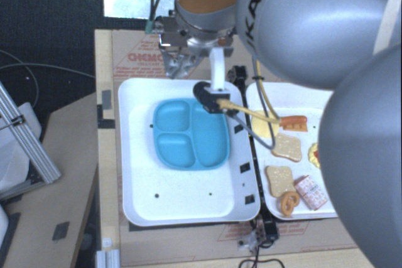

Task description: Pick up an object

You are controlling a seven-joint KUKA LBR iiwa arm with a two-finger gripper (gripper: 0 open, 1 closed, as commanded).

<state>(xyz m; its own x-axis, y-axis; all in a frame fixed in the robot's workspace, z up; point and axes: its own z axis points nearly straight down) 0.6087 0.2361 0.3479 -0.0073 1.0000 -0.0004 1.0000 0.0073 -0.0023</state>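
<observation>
A blue divided plate [188, 135] lies flat in the left white bin [135, 154], toward its far half. My gripper [179, 66] hangs over the far rim of that bin, just beyond the plate's far left corner, and I see nothing in it. The right bin [314, 97] holds toy food: an orange sausage [294, 122], a yellow cheese slice [262, 125], two toast slices [287, 147] [279, 177], a pretzel [289, 203] and a pink wrapped piece [311, 191]. The arm hides much of the right bin.
The grey arm with its orange band crosses the top and right of the view. A cardboard sheet [135, 56] lies under the bins. An aluminium frame [25, 147] stands at the left, off the bench. The near half of the left bin is bare white floor.
</observation>
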